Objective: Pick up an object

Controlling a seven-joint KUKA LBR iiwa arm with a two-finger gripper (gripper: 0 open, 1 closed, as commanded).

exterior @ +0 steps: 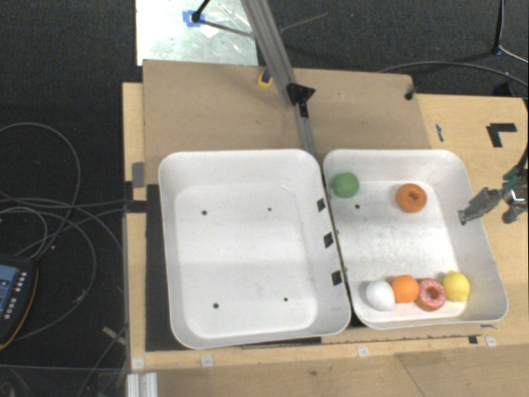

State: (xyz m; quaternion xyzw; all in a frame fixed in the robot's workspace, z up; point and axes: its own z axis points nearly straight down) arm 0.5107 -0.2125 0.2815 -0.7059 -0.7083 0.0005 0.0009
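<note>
tool sat at right bin's right rim, aperture indeterminate | candidates: orange ring far, four items packed along near wall | risk: packed row near wall could block fingers; green ball could roll

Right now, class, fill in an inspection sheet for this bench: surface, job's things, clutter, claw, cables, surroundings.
Surface: wooden bench bearing two white bins, left bin and right bin, side by side.
Job's things: all in the right bin: green ball, orange ring; along the near wall a white ball, orange ball, pink ring, yellow ball.
Clutter: nothing seen.
Claw: claw at the right bin's right edge, holding nothing visible.
Cables: black cables on the floor, left.
Surroundings: dark carpet; grey pole slanting over the bench.
</note>
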